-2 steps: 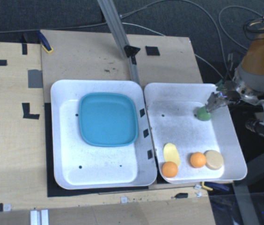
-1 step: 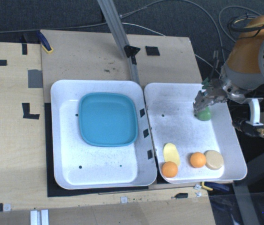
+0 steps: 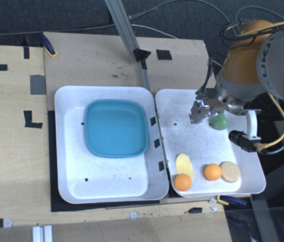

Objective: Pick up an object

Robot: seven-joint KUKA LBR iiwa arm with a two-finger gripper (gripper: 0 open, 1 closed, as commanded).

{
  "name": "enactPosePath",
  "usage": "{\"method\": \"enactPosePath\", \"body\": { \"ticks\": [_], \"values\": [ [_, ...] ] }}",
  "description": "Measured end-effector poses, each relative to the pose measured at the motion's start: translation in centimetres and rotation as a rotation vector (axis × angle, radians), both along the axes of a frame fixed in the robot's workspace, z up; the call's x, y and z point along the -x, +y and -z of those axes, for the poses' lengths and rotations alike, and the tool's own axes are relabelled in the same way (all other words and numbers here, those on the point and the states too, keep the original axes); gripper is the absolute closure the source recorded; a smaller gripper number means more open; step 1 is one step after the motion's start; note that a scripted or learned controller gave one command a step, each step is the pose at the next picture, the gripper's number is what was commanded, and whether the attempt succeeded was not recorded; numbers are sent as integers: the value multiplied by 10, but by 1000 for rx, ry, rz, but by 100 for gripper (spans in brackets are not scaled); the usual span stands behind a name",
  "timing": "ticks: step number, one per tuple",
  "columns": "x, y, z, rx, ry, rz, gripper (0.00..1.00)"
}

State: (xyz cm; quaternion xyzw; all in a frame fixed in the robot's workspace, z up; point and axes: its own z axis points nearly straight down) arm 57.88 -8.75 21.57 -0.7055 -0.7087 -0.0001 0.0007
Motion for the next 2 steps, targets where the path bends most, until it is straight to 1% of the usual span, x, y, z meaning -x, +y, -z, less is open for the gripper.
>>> {"method": "enactPosePath", "body": {
  "ticks": [2],
  "values": [
    [12, 107, 14, 0, 0, 0, 100]
  ]
}}
